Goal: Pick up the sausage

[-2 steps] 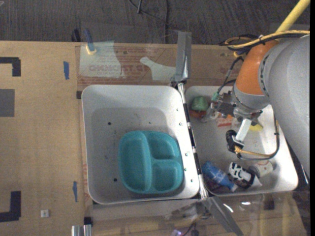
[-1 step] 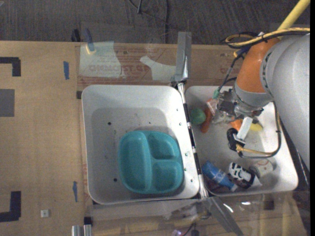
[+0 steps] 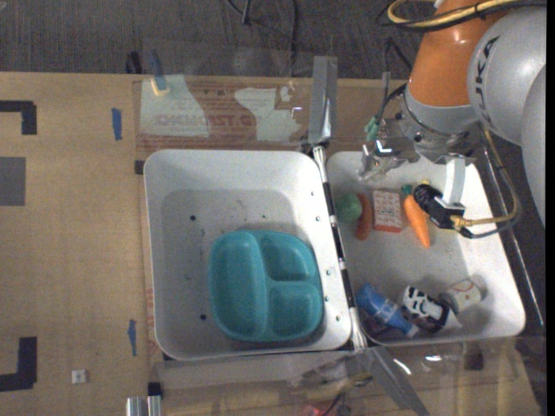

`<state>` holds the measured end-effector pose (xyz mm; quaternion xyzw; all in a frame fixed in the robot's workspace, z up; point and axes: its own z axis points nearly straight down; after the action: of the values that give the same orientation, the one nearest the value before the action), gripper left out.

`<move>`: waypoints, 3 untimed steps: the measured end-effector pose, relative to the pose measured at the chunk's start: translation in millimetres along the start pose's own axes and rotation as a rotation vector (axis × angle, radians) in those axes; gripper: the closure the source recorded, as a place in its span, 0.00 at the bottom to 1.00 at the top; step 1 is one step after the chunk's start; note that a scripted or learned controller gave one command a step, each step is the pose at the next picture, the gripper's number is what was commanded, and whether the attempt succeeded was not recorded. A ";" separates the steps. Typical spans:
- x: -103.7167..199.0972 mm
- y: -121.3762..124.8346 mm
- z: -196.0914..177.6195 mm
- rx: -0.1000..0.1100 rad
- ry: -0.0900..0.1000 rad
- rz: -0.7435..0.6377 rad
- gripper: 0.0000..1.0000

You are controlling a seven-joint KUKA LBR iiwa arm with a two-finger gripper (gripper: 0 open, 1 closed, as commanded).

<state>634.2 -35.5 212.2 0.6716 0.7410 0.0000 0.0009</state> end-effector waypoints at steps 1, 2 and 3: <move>0.9 0.0 0.3 0.001 0.000 -0.002 0.00; -35.2 -102.8 29.0 0.004 0.002 0.040 0.00; -58.2 -89.2 124.2 -0.006 0.002 0.082 0.00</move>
<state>551.3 -102.3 88.0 0.7013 0.7129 0.0031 0.0022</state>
